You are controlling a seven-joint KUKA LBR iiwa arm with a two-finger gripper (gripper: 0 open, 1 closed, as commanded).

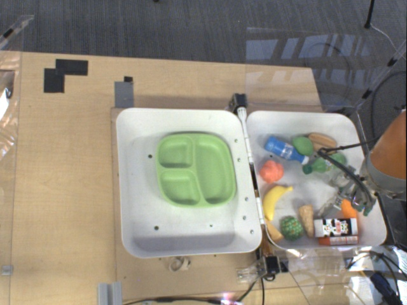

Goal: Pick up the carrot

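Observation:
A small orange carrot [348, 208] lies near the right wall of the right bin [365, 146], only partly showing. My gripper [348, 199] reaches in from the right and sits low, right over the carrot, its metal parts crowding around the orange piece. The wrist hides part of the carrot, and I cannot make out whether it is held.
The right bin also holds a blue bottle [283, 149], green toys [303, 145], a bread roll [322, 140], a red-orange fruit [272, 170], a banana [275, 201], a green ball [291, 227], a tan piece [307, 220] and a red-and-white box [337, 229] just below the carrot. A green divided plate [194, 169] lies in the left bin [137, 189].

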